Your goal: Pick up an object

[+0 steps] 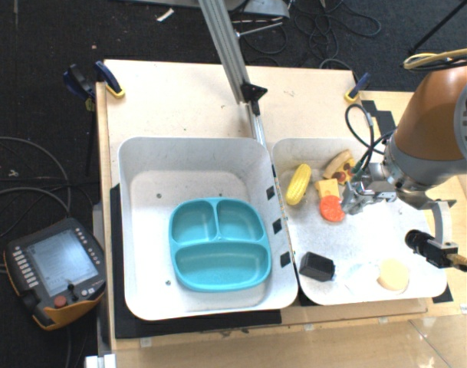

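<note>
- The two-finger gripper [357, 198] hangs low over the far part of the right white bin [417, 240], its tip just beside a round red-orange toy [333, 209]; whether it is open or closed cannot be made out, and nothing is visibly held.
- Nearest the camera in that bin lie a pale cream round disc [393, 275] at the near right and a small black block [317, 266] at the near left, well apart from the gripper.
- Further in, the red-orange piece touches a small yellow-orange cube [327, 188], with a yellow corn-cob-shaped toy [297, 184] to their left and a tan and dark piece [339, 164] at the far side.
- The left white bin [141, 205] holds a teal plastic plate with three compartments [218, 244].
- The step in hand looks like the descent onto the cluster. The next move probably calls for centring on one piece, likely the red-orange one, since its crowded neighbours could spoil a clean close.
</note>
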### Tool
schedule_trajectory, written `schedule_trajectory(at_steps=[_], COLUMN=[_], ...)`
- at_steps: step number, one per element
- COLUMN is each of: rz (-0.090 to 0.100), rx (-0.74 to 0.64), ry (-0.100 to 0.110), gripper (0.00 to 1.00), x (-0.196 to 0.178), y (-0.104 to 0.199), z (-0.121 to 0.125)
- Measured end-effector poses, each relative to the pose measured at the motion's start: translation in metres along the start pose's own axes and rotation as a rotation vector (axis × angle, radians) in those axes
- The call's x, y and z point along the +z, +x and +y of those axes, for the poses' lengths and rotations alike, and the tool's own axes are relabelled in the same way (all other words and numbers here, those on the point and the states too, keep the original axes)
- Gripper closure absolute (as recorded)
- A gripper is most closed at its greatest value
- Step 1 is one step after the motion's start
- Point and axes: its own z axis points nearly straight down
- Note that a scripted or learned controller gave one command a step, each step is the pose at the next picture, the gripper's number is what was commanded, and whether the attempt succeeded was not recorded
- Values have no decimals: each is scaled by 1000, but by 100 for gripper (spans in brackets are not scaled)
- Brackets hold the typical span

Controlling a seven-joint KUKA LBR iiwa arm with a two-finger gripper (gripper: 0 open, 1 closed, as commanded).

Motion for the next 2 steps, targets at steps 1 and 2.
schedule_trajectory(at_steps=[1, 2], rz=[0, 3], rx=[0, -4], ry=[2, 8], gripper=[100, 100], x=[-43, -34], y=[3, 46], z=[1, 5])
